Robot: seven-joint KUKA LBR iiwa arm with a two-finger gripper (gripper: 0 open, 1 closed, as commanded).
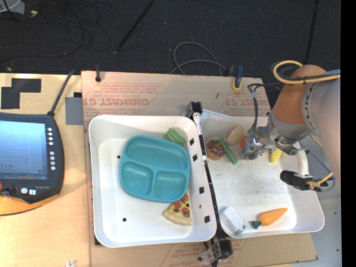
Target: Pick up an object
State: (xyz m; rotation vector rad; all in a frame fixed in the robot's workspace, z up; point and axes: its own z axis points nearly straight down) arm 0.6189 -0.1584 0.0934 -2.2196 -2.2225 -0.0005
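Claw (pixel 251 147) hangs low at twelve o'clock in the right bin (pixel 311 221), grip state impossible to tell, beside a small red piece (pixel 243 142) nearby, so nothing visibly lifted, pickup remains undone.

Cardboard-covered bench (pixel 139 96) under two white bins (pixel 105 149)

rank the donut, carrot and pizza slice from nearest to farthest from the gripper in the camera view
From the gripper, in the right bin's upper part:
1. Donut, same bin, just to its left.
2. Carrot, same bin, near the front edge.
3. Pizza slice, in the left bin's lower right corner.
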